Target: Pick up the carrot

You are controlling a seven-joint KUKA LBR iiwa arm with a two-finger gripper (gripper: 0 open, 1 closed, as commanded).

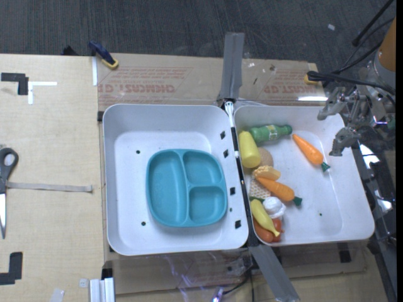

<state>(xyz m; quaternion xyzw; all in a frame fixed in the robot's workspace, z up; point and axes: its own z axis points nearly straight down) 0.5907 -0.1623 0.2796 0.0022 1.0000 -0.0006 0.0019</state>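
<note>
An orange carrot point(308, 150) with a green stub lies at a slant in the upper middle of the right bin point(352, 228). A second, shorter carrot point(278, 188) rests in the pile along that bin's left wall. My gripper point(332, 133) hangs over the right bin's upper right part, just right of the slanted carrot and apart from it. It stands open with nothing between its fingers.
The pile by the right bin's left wall also has a green bottle point(269, 133), a yellow corn-like piece point(249, 150), a banana point(261, 212), a white item point(273, 205) and a red item point(266, 234). The left bin point(119, 187) carries a teal divided plate point(186, 187). Scissors point(6, 168) lie on the bench at far left.
</note>
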